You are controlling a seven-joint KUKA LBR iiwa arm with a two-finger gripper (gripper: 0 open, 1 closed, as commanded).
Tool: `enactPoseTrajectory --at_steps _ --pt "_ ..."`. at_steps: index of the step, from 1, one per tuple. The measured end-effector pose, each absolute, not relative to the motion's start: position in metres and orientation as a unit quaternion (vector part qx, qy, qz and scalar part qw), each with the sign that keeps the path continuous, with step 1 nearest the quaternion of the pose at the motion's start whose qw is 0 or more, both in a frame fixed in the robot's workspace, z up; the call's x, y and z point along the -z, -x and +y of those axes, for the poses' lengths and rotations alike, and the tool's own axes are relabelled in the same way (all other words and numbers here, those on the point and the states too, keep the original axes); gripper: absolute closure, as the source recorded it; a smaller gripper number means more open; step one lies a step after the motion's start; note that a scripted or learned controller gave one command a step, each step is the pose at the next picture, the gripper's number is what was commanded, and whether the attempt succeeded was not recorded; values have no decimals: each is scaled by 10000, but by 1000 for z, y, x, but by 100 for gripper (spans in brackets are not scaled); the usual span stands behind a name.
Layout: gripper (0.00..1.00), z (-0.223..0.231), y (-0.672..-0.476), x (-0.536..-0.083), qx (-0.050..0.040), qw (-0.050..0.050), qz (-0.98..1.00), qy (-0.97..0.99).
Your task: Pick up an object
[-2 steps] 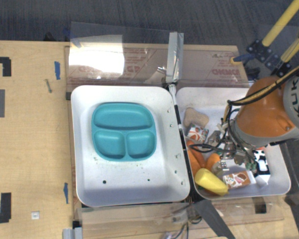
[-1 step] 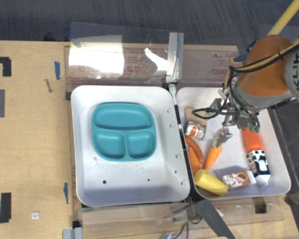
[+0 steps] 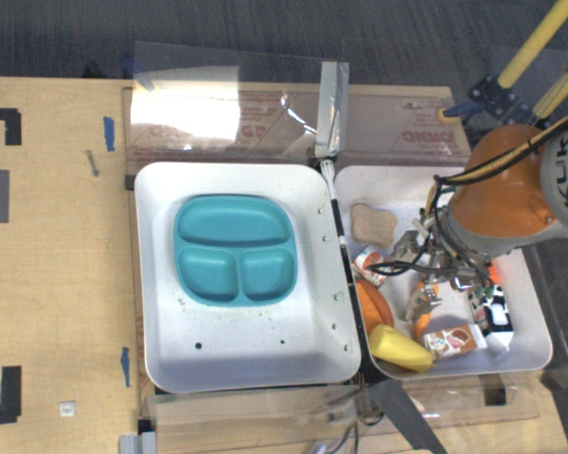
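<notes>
Gripper (image 3: 426, 287) hovers low in the right bin (image 3: 535, 348), its grip I cannot tell, above the small box (image 3: 452, 340) by the front edge: light, stiff, best pinched across its flat sides.

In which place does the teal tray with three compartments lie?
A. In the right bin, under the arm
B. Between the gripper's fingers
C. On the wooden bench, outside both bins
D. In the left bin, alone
D. The teal tray lies flat in the left bin with nothing else beside it, while the arm hangs over the right bin, where the yellow object and the other small things lie.
</notes>
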State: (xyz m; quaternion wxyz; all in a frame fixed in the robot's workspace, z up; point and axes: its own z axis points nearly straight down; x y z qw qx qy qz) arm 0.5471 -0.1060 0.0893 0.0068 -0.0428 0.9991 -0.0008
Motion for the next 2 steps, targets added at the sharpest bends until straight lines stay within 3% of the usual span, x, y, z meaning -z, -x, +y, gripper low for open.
enactPoseTrajectory --at_steps 1,2 --pt "0 -129 -650 -183 13 72 9949 1001" --pt "0 -113 -577 -89 0 51 9952 -977"
